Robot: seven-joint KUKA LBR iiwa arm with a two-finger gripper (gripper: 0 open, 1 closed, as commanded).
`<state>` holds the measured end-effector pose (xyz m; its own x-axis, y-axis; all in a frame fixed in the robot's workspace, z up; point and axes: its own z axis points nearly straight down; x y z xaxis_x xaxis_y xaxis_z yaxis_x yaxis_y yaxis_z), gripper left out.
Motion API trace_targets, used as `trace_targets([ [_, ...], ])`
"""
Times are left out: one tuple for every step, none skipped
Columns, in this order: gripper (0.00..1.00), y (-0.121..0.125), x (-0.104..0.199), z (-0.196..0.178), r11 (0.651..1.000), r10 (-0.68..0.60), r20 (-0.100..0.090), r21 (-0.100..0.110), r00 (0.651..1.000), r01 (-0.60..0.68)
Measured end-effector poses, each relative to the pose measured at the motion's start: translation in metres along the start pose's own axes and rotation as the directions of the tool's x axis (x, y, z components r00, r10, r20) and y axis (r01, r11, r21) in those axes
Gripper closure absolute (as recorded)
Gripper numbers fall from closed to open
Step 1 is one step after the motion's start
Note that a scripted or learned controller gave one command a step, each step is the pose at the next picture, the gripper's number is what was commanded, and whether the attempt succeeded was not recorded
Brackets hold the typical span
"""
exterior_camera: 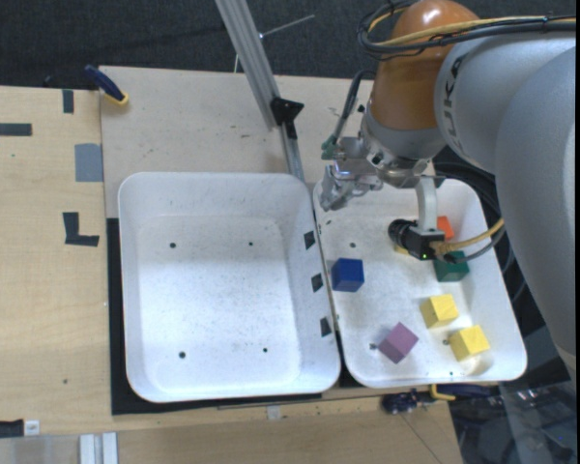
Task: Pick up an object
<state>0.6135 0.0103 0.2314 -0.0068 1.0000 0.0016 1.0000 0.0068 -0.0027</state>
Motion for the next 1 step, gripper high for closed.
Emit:
trace_targets([
  [1.00, -0.0041, 0.0630, 0.0064, 1.000, -0.001, 0.000, 0.000, 1.000, 0.001],
])
